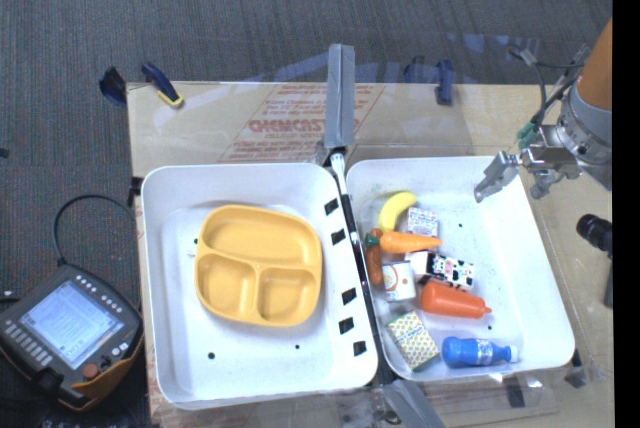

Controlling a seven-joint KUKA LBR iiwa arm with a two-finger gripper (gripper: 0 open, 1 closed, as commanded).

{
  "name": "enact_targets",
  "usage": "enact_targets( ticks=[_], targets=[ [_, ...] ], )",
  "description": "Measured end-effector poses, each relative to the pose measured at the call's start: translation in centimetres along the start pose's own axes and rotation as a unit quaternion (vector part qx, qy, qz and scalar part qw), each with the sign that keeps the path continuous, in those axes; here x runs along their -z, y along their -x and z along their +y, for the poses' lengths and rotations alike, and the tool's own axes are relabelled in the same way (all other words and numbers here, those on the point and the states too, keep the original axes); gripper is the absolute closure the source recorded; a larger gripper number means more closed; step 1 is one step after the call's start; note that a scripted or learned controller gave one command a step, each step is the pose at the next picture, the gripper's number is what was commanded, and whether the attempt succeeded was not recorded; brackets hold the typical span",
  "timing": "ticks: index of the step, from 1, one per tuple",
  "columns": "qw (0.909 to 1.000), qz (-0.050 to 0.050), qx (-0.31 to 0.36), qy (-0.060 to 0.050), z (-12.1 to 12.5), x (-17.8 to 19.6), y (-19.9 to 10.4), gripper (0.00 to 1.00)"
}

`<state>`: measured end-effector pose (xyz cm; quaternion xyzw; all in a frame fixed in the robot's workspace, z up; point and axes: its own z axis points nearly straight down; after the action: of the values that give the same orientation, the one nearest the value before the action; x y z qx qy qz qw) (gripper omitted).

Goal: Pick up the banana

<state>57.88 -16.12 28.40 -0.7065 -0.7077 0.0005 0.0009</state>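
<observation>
The yellow banana [396, 208] lies in the right bin [535, 246], at the upper left of its pile and close to the divider. It touches a small white packet and an orange carrot [410, 242] just below it. My gripper [519, 180] hangs above the bin's upper right corner, well to the right of the banana. Its fingers [494, 178] are spread open with nothing between them.
More toys fill the right bin: a cow-patterned box [450, 268], a small can [397, 281], an orange bottle [453, 301], a green carton [413, 339] and a blue bottle [478, 352]. The left bin [170, 316] holds a yellow divided plate [260, 264].
</observation>
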Motion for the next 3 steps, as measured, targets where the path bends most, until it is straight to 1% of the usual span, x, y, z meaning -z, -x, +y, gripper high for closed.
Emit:
enact_targets(
  ticks=[1,2,3],
  targets=[
    [0.9997,0.001,-0.024,-0.002,5.5,-9.1,-6.5,0.00],
    [0.9982,0.000,-0.060,-0.001,6.5,-15.0,-6.9,0.00],
    [0.9996,-0.001,-0.029,0.006,7.0,-18.8,-7.1,0.00]
  ],
)
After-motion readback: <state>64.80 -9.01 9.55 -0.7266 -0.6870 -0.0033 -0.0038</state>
